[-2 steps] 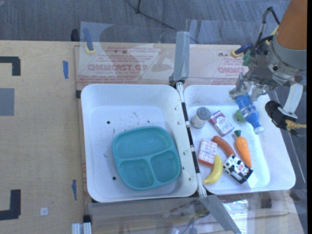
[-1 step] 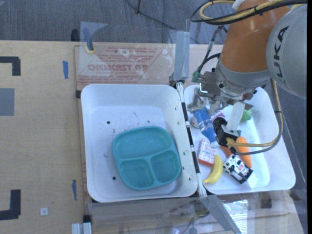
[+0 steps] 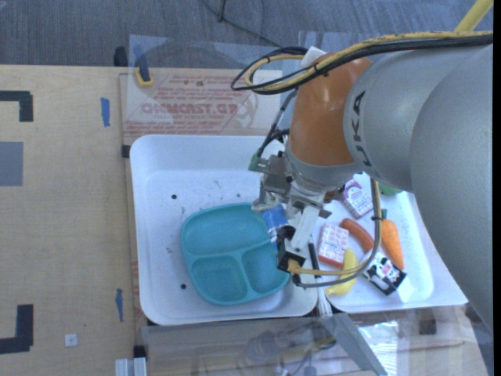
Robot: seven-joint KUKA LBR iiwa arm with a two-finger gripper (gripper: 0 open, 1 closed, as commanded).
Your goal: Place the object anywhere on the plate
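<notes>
Below, wooden bench (image 3: 63, 210); grey carpet (image 3: 94, 14) beyond.

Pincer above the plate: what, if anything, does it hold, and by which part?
Cannot be told: the pincer is at the plate's right edge, with something blue by it.

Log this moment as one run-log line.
claw over plate right rim | small blue item at claw | plate in left bin | toys in right bin

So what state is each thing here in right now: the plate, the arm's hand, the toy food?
Plate: upright in the left bin, compartments bare.
Gripper: over the plate's right edge.
Carrot: lying in the right bin.
Sausage: lying beside the carrot.
Banana: lying near the bins' divide.
</notes>
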